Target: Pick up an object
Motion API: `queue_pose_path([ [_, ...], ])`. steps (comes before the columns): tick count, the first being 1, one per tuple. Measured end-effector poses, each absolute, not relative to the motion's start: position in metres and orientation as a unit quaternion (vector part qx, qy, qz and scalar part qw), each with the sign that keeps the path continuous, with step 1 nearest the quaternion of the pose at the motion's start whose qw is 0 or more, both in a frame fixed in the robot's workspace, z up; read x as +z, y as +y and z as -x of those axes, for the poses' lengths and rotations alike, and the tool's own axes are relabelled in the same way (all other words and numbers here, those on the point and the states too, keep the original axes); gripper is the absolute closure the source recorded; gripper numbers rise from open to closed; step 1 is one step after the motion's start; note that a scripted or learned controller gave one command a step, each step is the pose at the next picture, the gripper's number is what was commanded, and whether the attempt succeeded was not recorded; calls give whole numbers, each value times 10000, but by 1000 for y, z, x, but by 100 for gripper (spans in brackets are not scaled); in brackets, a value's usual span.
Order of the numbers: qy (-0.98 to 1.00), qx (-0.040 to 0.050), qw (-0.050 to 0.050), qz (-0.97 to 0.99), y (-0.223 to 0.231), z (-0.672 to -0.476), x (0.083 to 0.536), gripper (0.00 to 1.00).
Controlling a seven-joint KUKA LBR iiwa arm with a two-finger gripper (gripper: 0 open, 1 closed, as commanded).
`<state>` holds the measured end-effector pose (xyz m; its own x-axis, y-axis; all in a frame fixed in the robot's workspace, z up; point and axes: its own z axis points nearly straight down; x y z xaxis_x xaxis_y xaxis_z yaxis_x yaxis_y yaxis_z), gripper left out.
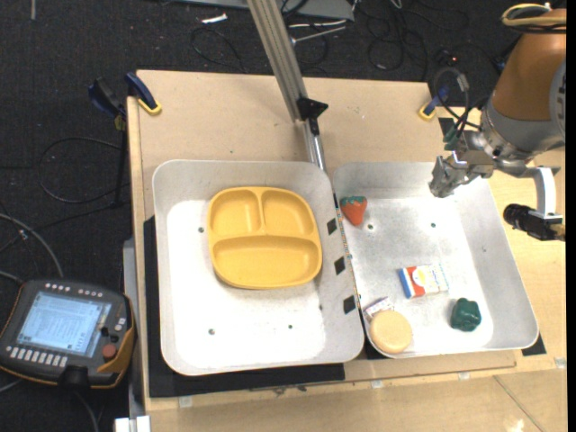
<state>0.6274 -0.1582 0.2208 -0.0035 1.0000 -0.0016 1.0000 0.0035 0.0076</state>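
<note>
Overhead slanted view of a bench (225, 120) bearing two shallow white bins side by side. The left bin (180, 331) holds a yellow divided tray (265, 238) with three compartments, lying flat near the bin's middle. The right bin (490, 232) holds four small objects. A strawberry-like red toy with a green top (355, 210) lies at the far left of this bin, just beside the wall shared with the left bin. A small red, white and blue box (423, 281) lies flat toward the near half, roughly at mid-width. A dark green object (465, 314) sits to the right of the box and slightly nearer, apart from it. A round, pale yellow object (391, 332) rests at the near left corner, touching or almost touching the bin's rim.

The arm (531, 79), with its orange band, enters from the right. Its gripper (443, 180) is over the far right portion of the right bin, well apart from all four objects. Whether it is released or clenched cannot be told at this angle; nothing is seen in its grasp.

A slanted metal post (279, 48) rises from between the bins at the far side. A teach pendant (63, 331) with a lit screen lies on the floor at the near left.
</note>
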Motion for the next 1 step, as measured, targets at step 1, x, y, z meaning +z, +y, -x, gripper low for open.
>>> queue_pose_path([
  [1, 7083, 20, 37, -7059, -158, -629, 275, 100],
])
